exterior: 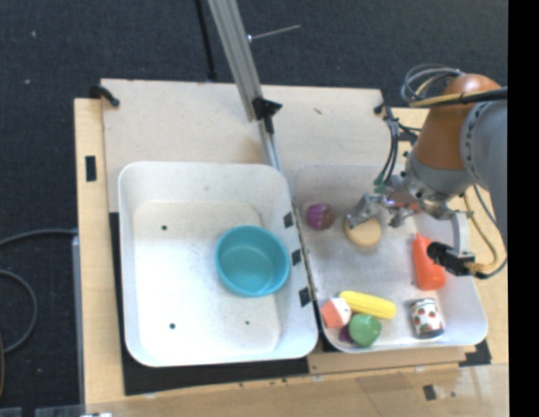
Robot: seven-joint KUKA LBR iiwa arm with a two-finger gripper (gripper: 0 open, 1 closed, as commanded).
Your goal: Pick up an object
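Observation:
My gripper (371,213) hangs low in the right bin (339,181), right over a pale beige round object (364,234) that lies just below its fingertips. A purple round object (319,216) sits to its left. An orange object (428,263) lies to the right, under the arm's cables. At the bin's front lie a yellow banana-like piece (369,304), a green ball (364,329), a small red and white block (336,311) and a printed can (426,317).
The left bin (165,189) holds a blue bowl (252,261). A slanted metal pole (239,55) rises from the bench at the back between the bins. The divider between the bins (297,250) carries small black clips.

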